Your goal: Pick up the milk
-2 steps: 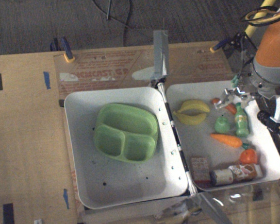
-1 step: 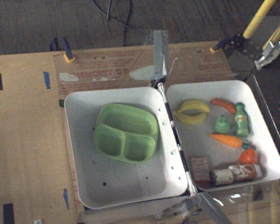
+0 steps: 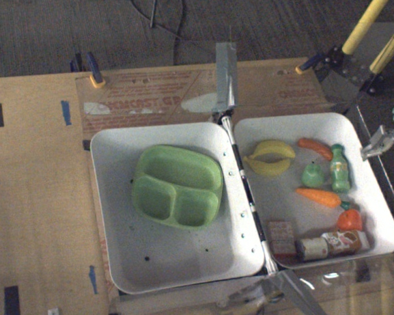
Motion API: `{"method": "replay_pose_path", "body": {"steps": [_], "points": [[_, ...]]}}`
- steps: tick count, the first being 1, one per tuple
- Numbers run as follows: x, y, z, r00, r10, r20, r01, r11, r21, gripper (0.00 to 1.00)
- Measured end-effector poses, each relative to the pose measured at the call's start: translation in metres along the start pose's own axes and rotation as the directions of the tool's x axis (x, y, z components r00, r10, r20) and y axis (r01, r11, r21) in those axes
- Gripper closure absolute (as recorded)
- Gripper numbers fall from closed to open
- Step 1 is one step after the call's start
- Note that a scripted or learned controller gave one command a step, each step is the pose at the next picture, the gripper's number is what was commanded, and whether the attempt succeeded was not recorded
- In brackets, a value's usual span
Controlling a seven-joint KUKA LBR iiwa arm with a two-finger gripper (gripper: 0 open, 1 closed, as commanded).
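Milk bottle [image 3: 331, 244] lies sideways along the right bin's [image 3: 291, 215] near wall, ungrasped; gripper [image 3: 382, 142] hovers by the rim, well apart, its opening impossible to tell.

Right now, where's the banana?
In the camera view, the banana lies in the right bin's upper-left corner, close to the wall shared with the left bin.

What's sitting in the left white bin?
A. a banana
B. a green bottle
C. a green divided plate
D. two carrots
C: the green divided plate lies in the left bin, while the banana, carrots and bottle are in the right bin.
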State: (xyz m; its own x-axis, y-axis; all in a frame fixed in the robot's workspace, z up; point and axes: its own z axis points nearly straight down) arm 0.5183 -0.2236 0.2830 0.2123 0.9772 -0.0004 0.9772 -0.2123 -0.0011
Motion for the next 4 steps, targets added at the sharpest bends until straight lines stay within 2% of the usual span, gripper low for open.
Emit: {"method": "replay_pose_path", "body": {"steps": [1, 2, 3, 4], "points": [[0.005, -0.03, 0.094, 1.0, -0.018, 0.0, 0.018, 1.0, -0.001, 0.0], [0.023, 0.03, -0.001, 1.0, -0.025, 0.001, 0.025, 1.0, -0.003, 0.0], [0.0, -0.04, 0.135, 1.0, -0.018, 0.0, 0.018, 1.0, -0.001, 0.0], [0.015, 0.02, 0.05, 0.995, -0.105, 0.001, 0.105, 0.995, -0.003, 0.0]]}}
